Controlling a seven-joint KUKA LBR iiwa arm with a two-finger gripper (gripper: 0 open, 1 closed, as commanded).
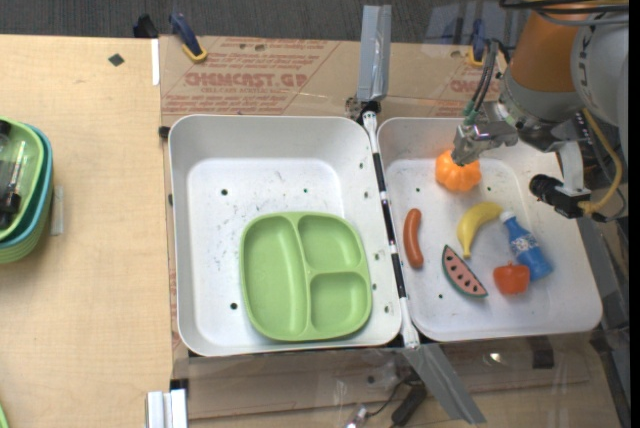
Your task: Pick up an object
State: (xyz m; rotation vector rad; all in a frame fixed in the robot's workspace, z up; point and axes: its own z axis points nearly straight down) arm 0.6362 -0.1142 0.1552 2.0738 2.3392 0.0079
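Note:
In the right bin (560, 316) lie an orange pumpkin-like toy (458, 173), a yellow banana (477, 224), a red sausage (412, 237), a watermelon slice (463, 273), a blue bottle (525, 245) and a small red piece (511, 279). My gripper (467, 150) is at the bin's back, directly over the orange toy and touching its top. The toy rests on the bin floor below the gripper.
The left bin (200, 216) holds a green divided plate (305, 274). A metal post (374, 61) stands behind the seam between the bins. Stacked green containers (20, 191) sit at the bench's far left. Cardboard (250, 76) lies behind the bins.

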